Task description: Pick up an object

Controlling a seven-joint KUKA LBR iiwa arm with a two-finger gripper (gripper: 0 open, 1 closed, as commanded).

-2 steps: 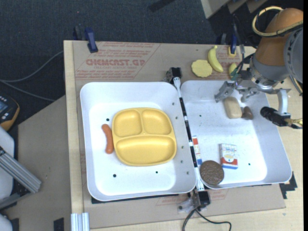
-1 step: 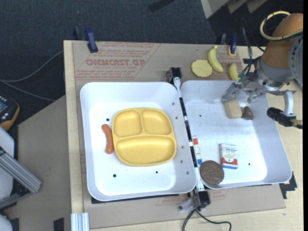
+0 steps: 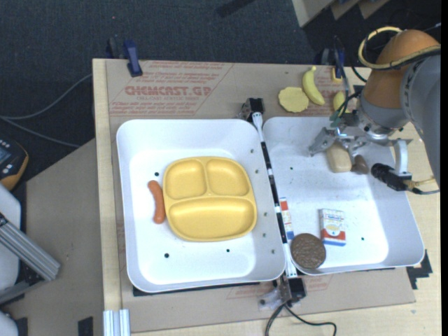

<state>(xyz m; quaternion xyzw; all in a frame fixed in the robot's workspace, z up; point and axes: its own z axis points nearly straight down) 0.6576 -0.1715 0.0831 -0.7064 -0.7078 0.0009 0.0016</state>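
Gripper [image 3: 341,144] over tan obj [image 3: 339,160], rt bin [image 3: 392,250].

Dark blue-grey carpet [image 3: 63,33] surrounds the plywood bench [image 3: 175,89]; black cables [image 3: 42,117] at 9 o'clock, aluminium rail [image 3: 24,247] at 8 o'clock

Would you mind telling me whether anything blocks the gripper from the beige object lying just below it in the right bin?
Nothing visible does. The gripper hangs directly over the beige object, with a small brown piece beside it on the right, not between them.
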